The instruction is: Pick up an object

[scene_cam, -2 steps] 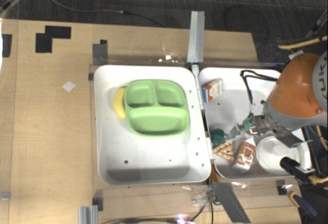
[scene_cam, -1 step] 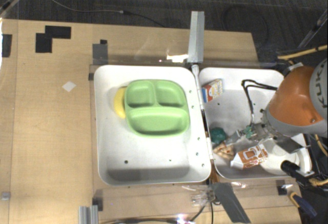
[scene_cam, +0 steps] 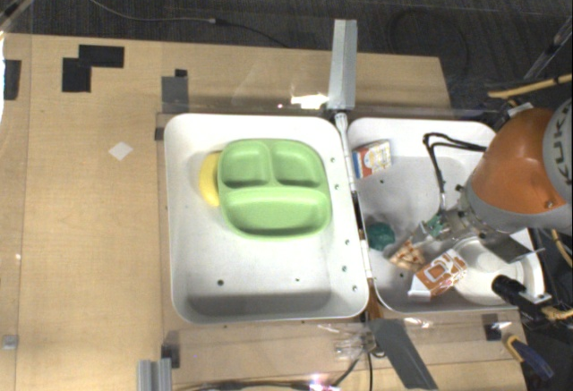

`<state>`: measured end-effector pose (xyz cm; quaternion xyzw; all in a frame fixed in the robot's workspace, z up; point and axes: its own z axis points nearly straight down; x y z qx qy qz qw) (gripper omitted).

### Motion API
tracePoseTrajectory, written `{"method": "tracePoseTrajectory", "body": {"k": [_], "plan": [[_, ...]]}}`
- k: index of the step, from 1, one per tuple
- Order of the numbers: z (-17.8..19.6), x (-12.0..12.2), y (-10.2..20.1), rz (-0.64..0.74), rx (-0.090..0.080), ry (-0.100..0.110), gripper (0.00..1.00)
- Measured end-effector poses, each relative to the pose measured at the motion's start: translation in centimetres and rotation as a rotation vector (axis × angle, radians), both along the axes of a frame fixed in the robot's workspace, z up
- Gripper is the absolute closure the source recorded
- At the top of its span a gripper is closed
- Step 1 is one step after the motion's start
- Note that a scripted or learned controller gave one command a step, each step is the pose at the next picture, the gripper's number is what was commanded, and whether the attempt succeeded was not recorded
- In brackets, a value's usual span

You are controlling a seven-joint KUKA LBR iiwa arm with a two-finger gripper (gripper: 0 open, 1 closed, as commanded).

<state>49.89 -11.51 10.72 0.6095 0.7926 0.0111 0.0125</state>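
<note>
Pale wooden bench, two white bins side by side. Pincer [scene_cam: 436, 228] sits low in the right bin [scene_cam: 403, 134], over a clutter of small packets — whether it is released or clenched, cannot tell. Just below it lies an orange-and-white snack packet [scene_cam: 439, 276]; beside it, toward the divider, a teal object [scene_cam: 380, 234]. Judged light, crinkly, slippery — best pinched across a flat middle. Well beyond the divider: green divided tray [scene_cam: 271, 186].
</note>
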Motion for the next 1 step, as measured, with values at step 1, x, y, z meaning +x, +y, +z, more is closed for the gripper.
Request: {"method": "tracePoseTrajectory", "body": {"k": [1], "plan": [[-0.05, -0.04, -0.05, -0.001, -0.001, 0.001, 0.0]]}}
